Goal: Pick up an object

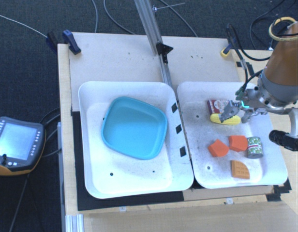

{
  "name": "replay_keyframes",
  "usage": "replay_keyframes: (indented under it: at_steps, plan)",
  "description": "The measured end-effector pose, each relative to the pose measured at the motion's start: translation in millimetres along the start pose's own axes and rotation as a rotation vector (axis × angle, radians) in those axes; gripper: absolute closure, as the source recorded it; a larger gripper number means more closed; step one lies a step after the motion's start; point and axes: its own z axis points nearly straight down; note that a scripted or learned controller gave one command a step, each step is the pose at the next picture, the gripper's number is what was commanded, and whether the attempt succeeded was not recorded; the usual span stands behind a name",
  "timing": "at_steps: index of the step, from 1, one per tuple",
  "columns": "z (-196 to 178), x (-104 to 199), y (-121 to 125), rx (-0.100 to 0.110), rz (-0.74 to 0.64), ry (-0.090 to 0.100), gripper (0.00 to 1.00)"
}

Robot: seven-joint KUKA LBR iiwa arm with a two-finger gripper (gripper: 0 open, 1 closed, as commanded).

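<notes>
My gripper (230, 111) hangs in the right bin (197, 178), directly over a yellow banana (226, 120) and touching or nearly touching its top. Just left of it lies a small red and white box (215, 105). Nearer the front of the same bin are an orange-red block (218, 148), a second red-orange block (238, 143), a small green-labelled can (254, 147) and an orange waffle-like piece (240, 169). The arm's grey wrist and orange band (283, 66) reach in from the right.
The left bin (91, 178) holds a large blue plate (134, 127). A slanted metal pole (150, 23) runs down to the gap between the bins. Black clips (178, 128) sit on the divider edge. A control pendant (16, 144) lies off the bench at left.
</notes>
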Motion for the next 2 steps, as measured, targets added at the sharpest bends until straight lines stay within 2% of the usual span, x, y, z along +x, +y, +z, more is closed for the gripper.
replay_keyframes:
  at_steps: [1,2]
  plan:
    - [0,0,0,0.000,0.000,0.000,0.00]
    - [63,-1,-1,0.006,0.000,0.001,0.00]
